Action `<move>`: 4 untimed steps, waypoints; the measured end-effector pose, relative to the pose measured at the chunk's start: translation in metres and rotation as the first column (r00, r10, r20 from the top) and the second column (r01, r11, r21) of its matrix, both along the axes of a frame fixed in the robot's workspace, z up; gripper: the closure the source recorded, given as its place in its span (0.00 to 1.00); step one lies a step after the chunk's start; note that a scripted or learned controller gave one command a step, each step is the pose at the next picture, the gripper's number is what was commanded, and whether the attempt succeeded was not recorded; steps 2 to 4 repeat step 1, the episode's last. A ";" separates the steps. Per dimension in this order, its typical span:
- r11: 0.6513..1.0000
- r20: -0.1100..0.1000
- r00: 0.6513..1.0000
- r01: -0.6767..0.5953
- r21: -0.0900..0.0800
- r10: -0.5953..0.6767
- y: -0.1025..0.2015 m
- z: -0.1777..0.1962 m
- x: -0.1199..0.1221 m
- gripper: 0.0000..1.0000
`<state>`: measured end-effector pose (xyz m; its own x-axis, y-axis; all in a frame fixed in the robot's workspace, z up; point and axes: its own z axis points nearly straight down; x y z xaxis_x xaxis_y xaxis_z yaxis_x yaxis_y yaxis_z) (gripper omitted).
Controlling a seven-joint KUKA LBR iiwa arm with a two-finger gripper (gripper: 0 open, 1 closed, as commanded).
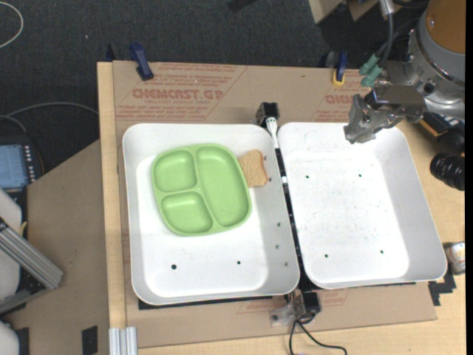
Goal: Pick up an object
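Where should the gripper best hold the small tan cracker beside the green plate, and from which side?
Probably from above, pinching the cracker across its two long edges. It lies flat, its left edge against the green plate, so closing along its free ends may be safer.

plate (200, 189): light green, three compartments, rounded corners, lying flat and upright in the left bin (148, 265), toward its far half
cracker (254, 168): tan, flat, roughly rectangular piece with a speckled face, lying in the left bin, touching the plate's right far edge, near the bin's right wall
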<state>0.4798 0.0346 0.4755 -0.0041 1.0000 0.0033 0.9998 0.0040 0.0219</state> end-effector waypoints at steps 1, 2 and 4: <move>1.000 -0.029 1.000 -0.004 -0.003 0.004 0.069 -0.039 -0.001 1.00; 1.000 -0.029 1.000 -0.004 -0.003 0.004 0.069 -0.039 -0.001 1.00; 1.000 -0.029 1.000 -0.004 -0.003 0.004 0.069 -0.039 -0.001 1.00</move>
